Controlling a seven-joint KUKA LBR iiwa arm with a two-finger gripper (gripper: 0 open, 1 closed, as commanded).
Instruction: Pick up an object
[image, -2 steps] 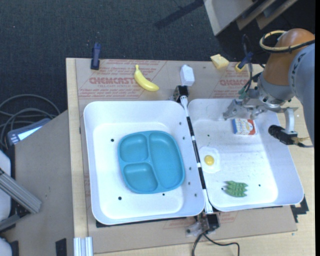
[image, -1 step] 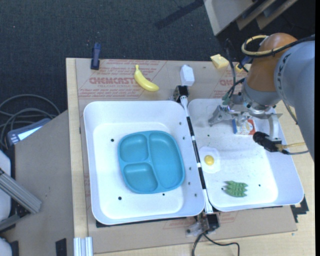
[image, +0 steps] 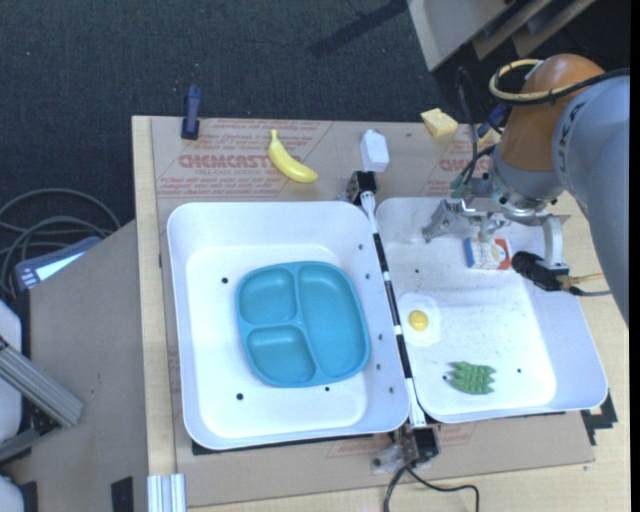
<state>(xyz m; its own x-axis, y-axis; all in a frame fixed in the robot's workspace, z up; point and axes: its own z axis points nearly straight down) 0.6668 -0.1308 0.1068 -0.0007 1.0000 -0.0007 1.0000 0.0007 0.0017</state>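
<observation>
The gripper (image: 490, 232) hangs low at the right bin's (image: 560, 390) twelve o'clock, over a small carton (image: 487, 254); its spread I cannot tell. Nothing looks lifted yet, so the grasp remains.

The hand (image: 487, 222) hangs over the far end of the right bin (image: 560, 330), above what looks like a small red-and-white packet (image: 487, 254); a fried egg (image: 419, 322) and green pods (image: 471, 377) lie nearer; the left bin (image: 200, 300) holds a blue divided plate (image: 300, 322).
</observation>
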